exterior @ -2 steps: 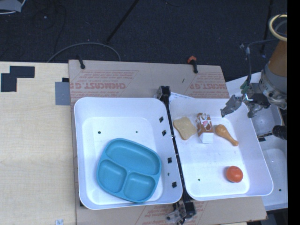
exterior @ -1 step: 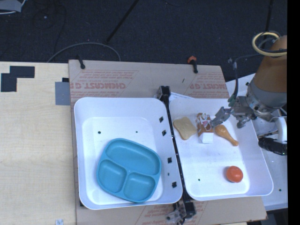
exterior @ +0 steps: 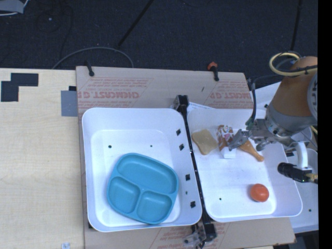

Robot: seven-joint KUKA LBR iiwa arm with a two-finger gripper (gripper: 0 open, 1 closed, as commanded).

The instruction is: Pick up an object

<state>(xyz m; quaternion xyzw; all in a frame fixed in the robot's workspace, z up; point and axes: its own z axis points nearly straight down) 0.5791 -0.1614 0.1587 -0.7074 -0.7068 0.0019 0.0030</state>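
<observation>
The gripper [exterior: 234,140] is low in the right bin [exterior: 290,211], among a tan piece [exterior: 204,141], a small packet [exterior: 225,134] and an orange wedge [exterior: 252,150]. Grip state: cannot tell. Step: approach. Next: close, then lift.

The arm [exterior: 293,105] is reaching in from the right edge of the camera view, its orange band showing above a grey wrist section. The wrist is bending down and pointing leftward, so that the tool end is stretching out low toward the view's centre. The gripper [exterior: 237,140] is sitting at the far left tip of that reach, with dark metal parts angling down and to the left; how its fingers are standing is too small and cluttered to make out.
</observation>
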